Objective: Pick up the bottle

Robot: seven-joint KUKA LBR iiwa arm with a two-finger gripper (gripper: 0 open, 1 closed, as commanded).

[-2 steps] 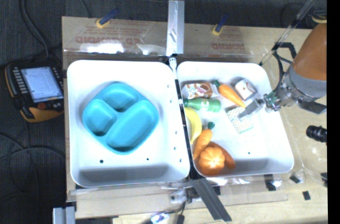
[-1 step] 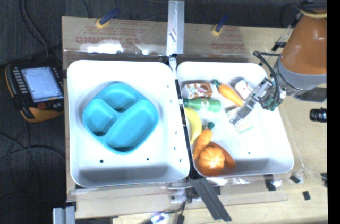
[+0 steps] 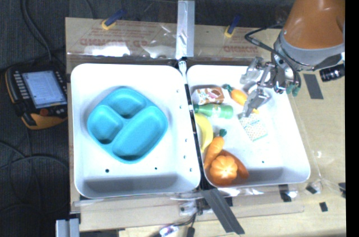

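Hanging over the upper part of the right bin [image 3: 291, 135], the pincer [image 3: 251, 106] points down and to the left from the grey and orange arm [image 3: 314, 17]. Its two metal fingers [image 3: 255, 96] stand a little apart, and nothing sits between them.

Just to the left of the pincer lies the bottle [image 3: 214, 111], green with a white cap end, on its side and reaching toward the wall between the two bins. It is close to the fingertips but apart from them. Above the bottle, further left and up from the pincer, is a small brown and white packet [image 3: 208, 95]. A small carrot [image 3: 236, 95] with a green top rests right beside the fingers on their upper left; whether it touches them cannot be told.

Directly below the pincer a speckled white card [image 3: 254, 129] lies flat on the bin floor. Down and to the left of the pincer are a banana [image 3: 204, 130], a second carrot [image 3: 215, 147], and an orange pumpkin-shaped toy [image 3: 225, 168] in the bin's lower left corner.

Far to the left of the pincer, the left bin [image 3: 90, 174] holds a blue divided tray [image 3: 128, 123]. Beyond that bin, on the floor, sits a handheld control pad [image 3: 36, 92].
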